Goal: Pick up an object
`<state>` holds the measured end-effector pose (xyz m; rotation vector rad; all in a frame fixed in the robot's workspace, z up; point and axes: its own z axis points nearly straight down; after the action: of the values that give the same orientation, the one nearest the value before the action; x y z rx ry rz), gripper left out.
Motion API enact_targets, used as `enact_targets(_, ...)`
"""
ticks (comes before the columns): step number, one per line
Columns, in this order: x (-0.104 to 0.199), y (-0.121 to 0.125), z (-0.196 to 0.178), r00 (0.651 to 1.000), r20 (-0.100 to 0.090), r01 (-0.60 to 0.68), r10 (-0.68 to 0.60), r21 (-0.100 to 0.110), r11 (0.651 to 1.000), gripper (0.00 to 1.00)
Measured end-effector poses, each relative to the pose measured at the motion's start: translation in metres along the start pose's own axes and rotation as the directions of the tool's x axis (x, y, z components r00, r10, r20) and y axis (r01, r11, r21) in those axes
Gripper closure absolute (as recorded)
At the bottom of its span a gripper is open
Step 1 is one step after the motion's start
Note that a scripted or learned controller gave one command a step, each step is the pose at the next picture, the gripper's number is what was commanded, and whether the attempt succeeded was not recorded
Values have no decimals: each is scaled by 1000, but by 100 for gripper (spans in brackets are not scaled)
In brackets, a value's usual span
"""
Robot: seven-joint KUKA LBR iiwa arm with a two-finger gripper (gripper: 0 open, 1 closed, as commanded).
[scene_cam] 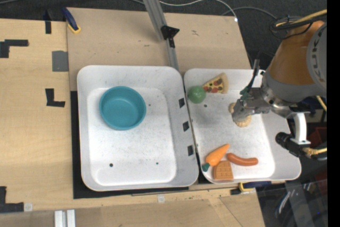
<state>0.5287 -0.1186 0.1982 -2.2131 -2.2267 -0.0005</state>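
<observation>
Two shallow white bins sit side by side on the bench. Left bin (90, 167) holds a teal bowl (123, 108), upright, toward its far left part. Right bin (281, 165) holds the other items: a pizza slice (215, 84) at the far edge, a green ball (197, 94) just beside it on the left, and at the near edge an orange carrot (217, 155), a red sausage (243, 159) and a waffle piece (223, 170) close together, carrot and waffle touching or nearly so. The gripper (243, 112) is low over the middle of the right bin, directly above a small tan round object (243, 120), which it partly covers. Cannot tell whether there is contact, nor the gripper's state. Arm (297, 69) enters from the right.
</observation>
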Motion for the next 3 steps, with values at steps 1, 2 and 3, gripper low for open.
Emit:
enact_targets(1,50,16,6,1000,0,1,-1,1,1000,100)
enact_targets(2,99,29,7,1000,0,1,-1,1,1000,100)
enact_targets(3,153,52,8,1000,0,2,-2,0,1000,100)
